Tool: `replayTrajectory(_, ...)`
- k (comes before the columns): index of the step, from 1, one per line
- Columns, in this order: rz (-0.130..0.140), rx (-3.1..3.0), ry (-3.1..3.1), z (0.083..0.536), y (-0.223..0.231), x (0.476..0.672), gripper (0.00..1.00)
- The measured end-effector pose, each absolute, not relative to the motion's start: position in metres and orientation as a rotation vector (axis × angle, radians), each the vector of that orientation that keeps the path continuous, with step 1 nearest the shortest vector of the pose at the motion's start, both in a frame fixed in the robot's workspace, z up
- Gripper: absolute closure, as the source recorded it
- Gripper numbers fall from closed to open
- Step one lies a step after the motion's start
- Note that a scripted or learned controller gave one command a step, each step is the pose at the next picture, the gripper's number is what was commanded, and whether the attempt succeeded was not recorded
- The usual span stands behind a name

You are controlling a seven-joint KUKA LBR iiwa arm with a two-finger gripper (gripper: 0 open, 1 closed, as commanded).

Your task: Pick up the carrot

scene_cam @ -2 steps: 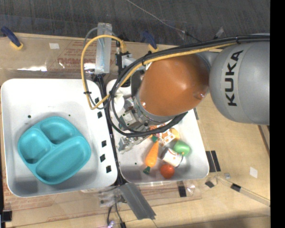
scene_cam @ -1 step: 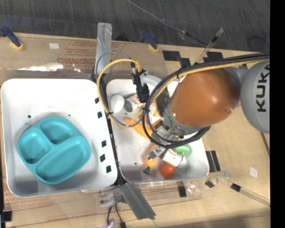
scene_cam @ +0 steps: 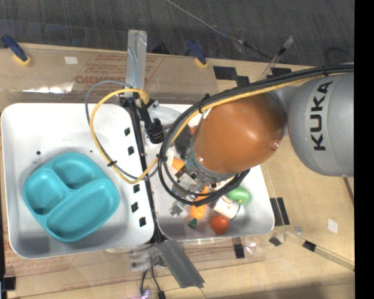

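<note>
The grey arm (scene_cam: 318, 126) reaches in from the right and hangs low over the right bin (scene_cam: 262, 226), its orange band (scene_cam: 237, 136) hiding most of what lies below; the jaws sit somewhere under that wrist, and whether they are released or clenched I cannot tell. The carrot (scene_cam: 198, 212) lies in the right bin near its front wall, just beside a red ball-like thing (scene_cam: 219, 223); a green piece (scene_cam: 239, 195) sits behind them. A teal divided plate (scene_cam: 71, 196) rests in the left bin (scene_cam: 19, 129); black and yellow cables (scene_cam: 121, 136) loop over the divide.
</note>
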State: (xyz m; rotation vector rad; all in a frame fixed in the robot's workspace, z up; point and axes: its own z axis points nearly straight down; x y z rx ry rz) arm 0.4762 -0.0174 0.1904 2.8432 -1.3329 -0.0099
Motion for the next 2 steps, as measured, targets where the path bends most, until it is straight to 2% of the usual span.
replayTrajectory(1, 0.001, 2.921, -1.162, 0.226, 0.011, 0.539, 1.0)
replayTrajectory(2, -0.007, 2.873, -1.269, 0.202, -0.035, 0.583, 1.0)
